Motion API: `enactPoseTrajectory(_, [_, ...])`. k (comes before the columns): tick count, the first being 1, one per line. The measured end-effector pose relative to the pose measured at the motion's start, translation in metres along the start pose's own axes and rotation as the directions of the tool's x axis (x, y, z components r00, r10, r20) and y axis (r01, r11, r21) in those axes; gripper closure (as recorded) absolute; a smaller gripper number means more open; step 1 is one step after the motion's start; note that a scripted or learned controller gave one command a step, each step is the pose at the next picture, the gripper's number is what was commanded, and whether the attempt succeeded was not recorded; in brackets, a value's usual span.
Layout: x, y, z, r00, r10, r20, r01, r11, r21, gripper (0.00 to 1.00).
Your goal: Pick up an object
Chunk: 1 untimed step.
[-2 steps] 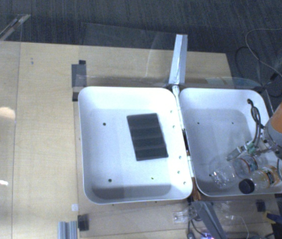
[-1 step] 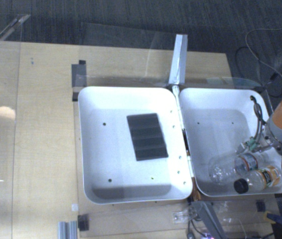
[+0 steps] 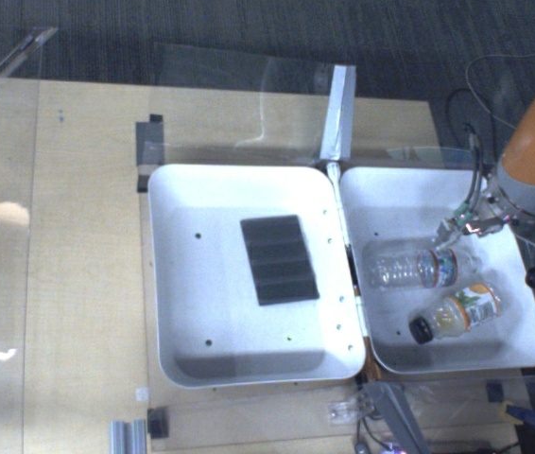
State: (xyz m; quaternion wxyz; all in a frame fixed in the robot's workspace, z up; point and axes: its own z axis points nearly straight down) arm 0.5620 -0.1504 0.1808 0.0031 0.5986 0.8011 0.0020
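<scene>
Nearest the camera in the right bin lies a small juice bottle with a black cap and an orange-and-green label, on its side, cap toward the lower left. Just beyond it, close but apart, a clear plastic bottle lies on its side with a blue-tinted band at its right end. In the left bin a dark ribbed rectangular pad rests flat near the centre. Farther back, the gripper hangs above the clear bottle's right end; whether its jaws are parted or closed cannot be told, and nothing shows between them.
</scene>
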Motion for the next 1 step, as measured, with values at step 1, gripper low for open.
enactPoseTrajectory(1, [-0.0001, -0.0001, 0.0001, 1.0, 0.0, 0.0, 0.0, 1.0, 0.0, 0.0])
